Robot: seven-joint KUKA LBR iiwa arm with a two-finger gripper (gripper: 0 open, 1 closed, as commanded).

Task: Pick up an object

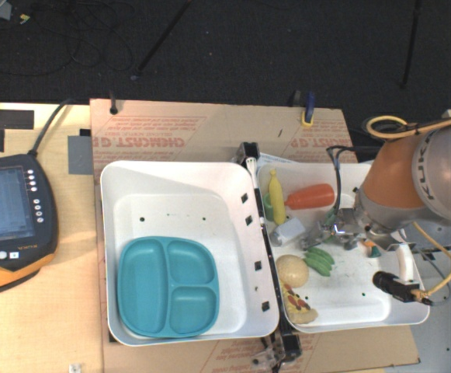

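The gripper (327, 234) hangs in the right bin (365, 305), just above the green toy vegetable (319, 260); you cannot tell its finger state. Judged light, rigid, slippery plastic: grasp across its narrow middle.

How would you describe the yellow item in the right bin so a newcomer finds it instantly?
Start at the right bin, the one the arm reaches into, and look to its far left corner beside the divider between the two bins. There a slim yellow banana-like toy lies lengthwise along the wall, just left of the orange-red carrot-like piece. It is the only bright yellow, elongated item; the round beige piece sits nearer the camera.
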